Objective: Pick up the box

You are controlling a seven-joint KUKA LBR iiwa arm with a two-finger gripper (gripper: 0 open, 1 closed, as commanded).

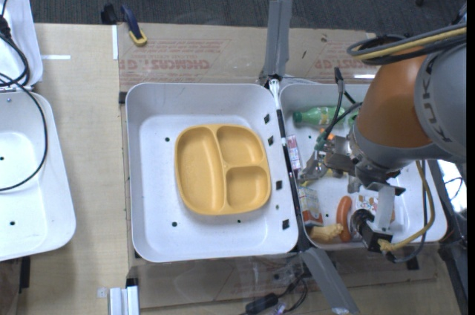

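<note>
The arm reaches low over the right bin (312, 89), its hand (318, 165) down among the clutter near the bin's left wall. I cannot tell whether the hand is apart or together. A narrow red-and-white box (292, 151) lies along that left wall, just beside the hand. This looks like the reaching step. Next, the hand needs to line up over the box and clamp on it, clear of the green bottle (315, 114) near the far edge.

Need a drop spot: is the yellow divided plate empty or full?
Empty: all three compartments of the yellow plate show bare yellow bottoms.
</note>
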